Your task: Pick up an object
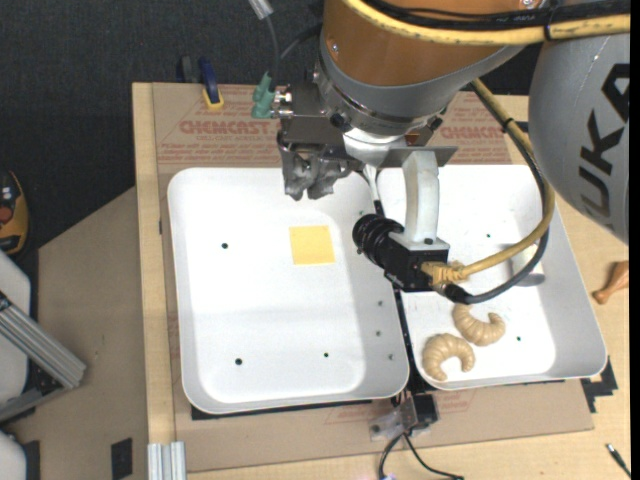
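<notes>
Left bin open around yellow square; croissants crowd right bin's near corner.

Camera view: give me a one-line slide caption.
Arm's tool above the left bin near a yellow square; two croissants in the right bin.

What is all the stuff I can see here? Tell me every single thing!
Bins: two, white, side by side on the bench.
Square slice: one, yellow, flat in the left bin.
Croissants: two, tan, near front corner of the right bin, close together.
Board: one, brown with red lettering, under the bins.
Clamp: one, yellow and blue, board's far edge.
Arm: one, grey with orange band.
Gripper: one, dark metal, over the left bin's far edge.
</notes>
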Available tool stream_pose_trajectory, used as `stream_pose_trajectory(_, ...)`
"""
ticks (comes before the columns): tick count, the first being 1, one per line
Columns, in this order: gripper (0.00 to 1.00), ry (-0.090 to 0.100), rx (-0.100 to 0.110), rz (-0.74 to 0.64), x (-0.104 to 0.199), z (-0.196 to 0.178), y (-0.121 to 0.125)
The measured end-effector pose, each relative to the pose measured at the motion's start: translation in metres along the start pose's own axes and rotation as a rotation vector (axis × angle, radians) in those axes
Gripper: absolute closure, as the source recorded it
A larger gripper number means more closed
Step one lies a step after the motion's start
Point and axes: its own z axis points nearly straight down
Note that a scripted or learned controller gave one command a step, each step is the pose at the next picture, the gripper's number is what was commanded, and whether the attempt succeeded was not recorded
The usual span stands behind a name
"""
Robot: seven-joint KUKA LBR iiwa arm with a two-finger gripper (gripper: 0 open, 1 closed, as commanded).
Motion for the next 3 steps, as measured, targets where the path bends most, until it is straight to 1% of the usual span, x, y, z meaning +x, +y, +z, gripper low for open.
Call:
stream_pose_trajectory(1, 1.00, -0.017, 0.034, 0.004, -0.002, 0.157, -0.006)
stream_pose_trajectory(2, 1.00, -0.003, 0.005, 0.000, 0.000, 0.007, -0.001)
stream_pose_trajectory(3, 1.00, -0.017, 0.034, 0.005, -0.007, 0.156, -0.006)
